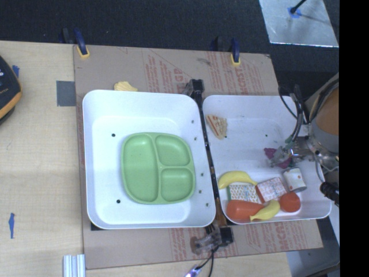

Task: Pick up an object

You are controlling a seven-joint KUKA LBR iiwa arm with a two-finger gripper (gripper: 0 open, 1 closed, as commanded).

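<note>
1. Here, the gripper (286, 154) is seen low inside the right bin (248, 105), near its right wall; whether it is apart or together cannot be told, and nothing can be made out as held in it.
2. A small purple item (270, 152) is seen just left of the gripper, on the bin floor; contact with it cannot be judged.
3. The arm (326, 120) is seen entering from the right edge, with its orange band above the wrist and dark cables looped over the bin's right rim.
4. Just below the gripper, one small white box (294, 180) is seen, tilted.
5. Along the front of the right bin a cluster is counted: two yellow bananas (235, 179), one above the other pieces and one lower; one patterned card packet (271, 188); one speckled packet (243, 193); and two red-orange rounded pieces (239, 211), touching the lower banana.
6. One slice of toast-like food (217, 126) is seen apart from the rest, near the right bin's back left corner.
7. Two white bins are counted, side by side; the left bin (104, 105) bears one green divided plate (157, 167) with three compartments.
8. Outside the bins, one yellow scrap (124, 86) lies on the cardboard sheet (150, 68), behind the left bin.
9. Two blue clamps (81, 44) are counted on the cardboard's back edge.
</note>
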